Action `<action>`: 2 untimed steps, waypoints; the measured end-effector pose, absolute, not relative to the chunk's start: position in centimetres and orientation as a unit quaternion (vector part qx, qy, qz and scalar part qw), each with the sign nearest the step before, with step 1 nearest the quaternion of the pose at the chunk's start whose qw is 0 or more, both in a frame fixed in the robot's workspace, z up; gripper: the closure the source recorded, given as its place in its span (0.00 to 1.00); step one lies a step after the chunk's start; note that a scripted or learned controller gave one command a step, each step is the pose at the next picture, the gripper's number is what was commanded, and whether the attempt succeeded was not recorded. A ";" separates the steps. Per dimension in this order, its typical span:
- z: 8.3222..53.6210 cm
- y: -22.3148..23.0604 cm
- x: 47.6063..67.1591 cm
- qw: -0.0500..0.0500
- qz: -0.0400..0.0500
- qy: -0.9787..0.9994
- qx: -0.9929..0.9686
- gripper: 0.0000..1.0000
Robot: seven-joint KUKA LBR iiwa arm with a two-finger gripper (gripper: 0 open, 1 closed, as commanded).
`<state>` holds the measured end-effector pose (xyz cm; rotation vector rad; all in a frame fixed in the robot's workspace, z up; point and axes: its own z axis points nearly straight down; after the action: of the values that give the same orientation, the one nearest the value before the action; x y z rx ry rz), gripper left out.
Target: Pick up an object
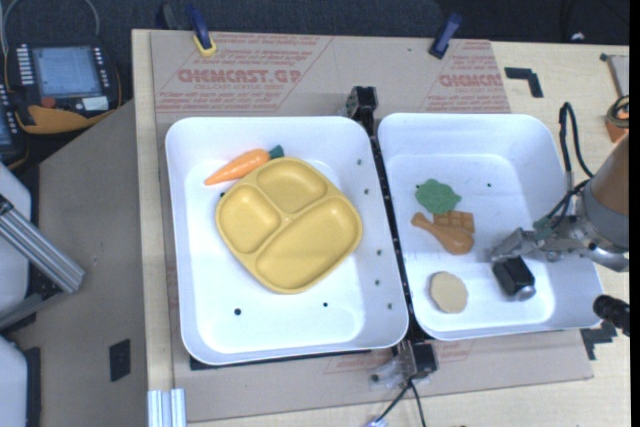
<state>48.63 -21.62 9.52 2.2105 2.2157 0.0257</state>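
Gripper [505,248], opening impossible to tell, sits near the right bin's [500,140] right edge; the drumstick [447,229] looks light, rigid, slick, best pinched across its narrow end.

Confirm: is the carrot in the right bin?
No, the carrot lies in the left bin, next to the yellow plate.
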 end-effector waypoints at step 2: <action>16.3 -21.2 49.6 0.001 0.000 0.707 0.707 1.00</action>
<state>49.64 -21.23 16.34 2.2194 2.2209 -0.0001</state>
